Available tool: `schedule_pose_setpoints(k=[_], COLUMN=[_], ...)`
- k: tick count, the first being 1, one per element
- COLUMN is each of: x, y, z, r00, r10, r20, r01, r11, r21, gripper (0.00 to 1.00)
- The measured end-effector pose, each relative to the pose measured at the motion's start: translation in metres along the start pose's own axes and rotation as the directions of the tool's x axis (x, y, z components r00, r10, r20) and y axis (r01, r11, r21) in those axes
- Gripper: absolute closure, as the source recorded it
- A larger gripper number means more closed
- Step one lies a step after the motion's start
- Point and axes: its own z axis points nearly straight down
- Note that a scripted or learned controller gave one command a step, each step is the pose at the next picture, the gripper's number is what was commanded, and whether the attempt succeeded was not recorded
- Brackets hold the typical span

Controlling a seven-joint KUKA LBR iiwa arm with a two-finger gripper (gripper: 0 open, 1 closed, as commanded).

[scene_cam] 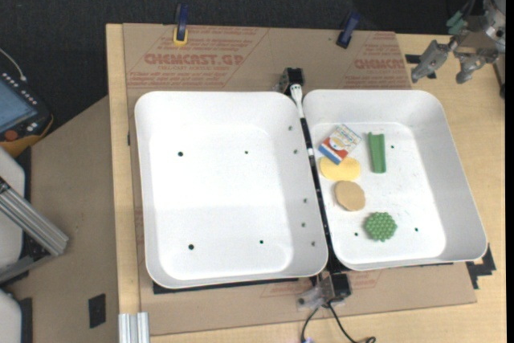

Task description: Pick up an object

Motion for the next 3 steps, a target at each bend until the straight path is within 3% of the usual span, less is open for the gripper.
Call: schedule_pose_setpoints(k=[1, 2, 3], x=[-0.026, -0.023, -0.023], y=[-0.074, -0.071, -0.07], z=[-0.16, -0.16, -0.171], r00=[1.0, 1.0, 1.0], r10=[0.004, -0.001, -0.003], r20=[0.008, 0.005, 0.008], r01=[-0.004, 0.001, 0.003], r11=[1.0, 1.0, 1.0], r21=[-0.018, -0.007, -0.012], gripper=[0.0, 1.0, 1.0])
